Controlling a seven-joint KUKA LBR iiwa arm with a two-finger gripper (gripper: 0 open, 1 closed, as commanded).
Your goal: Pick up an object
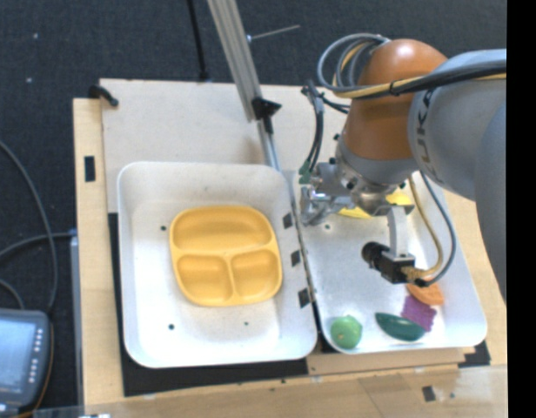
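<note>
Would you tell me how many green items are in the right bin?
2: a light green ball at the near edge, and a dark green piece just right of it. The arm may hide others.

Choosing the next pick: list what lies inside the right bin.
Near its front: a green ball, a dark green piece, a purple piece, an orange piece. A yellow thing shows partly under the arm, which hides the far end.

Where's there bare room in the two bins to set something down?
Left bin: bare floor all round the yellow tray, mostly along the near and left walls. Right bin: a bare patch between the gripper and the green ball. Crowded in its near right corner, around the purple piece and orange piece.
</note>
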